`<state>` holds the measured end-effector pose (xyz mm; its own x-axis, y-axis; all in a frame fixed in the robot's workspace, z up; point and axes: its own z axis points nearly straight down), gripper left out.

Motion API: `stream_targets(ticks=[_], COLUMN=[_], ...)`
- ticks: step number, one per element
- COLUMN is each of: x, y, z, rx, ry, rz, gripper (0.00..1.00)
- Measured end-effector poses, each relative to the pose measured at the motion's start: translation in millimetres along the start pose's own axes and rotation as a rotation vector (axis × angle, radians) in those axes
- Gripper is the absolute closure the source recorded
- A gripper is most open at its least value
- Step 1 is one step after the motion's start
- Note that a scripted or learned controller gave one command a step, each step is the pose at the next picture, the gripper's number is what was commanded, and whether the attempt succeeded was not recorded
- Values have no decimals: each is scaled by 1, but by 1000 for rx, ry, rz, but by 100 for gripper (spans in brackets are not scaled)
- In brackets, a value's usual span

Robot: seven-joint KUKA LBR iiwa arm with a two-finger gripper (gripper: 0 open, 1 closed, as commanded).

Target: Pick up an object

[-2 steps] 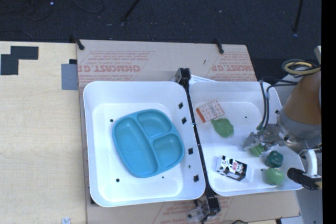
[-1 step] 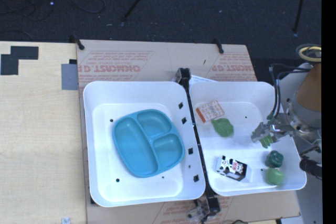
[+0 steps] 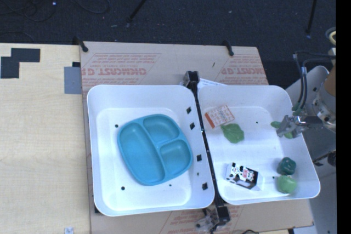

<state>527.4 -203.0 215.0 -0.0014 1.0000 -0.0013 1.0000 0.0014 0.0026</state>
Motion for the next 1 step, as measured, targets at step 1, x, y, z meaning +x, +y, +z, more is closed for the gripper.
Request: stream_targets(ticks=[1], x=[-1], y=[1], z=[-46], rx=[0], ry=[0], rz=[0], gripper=[100])
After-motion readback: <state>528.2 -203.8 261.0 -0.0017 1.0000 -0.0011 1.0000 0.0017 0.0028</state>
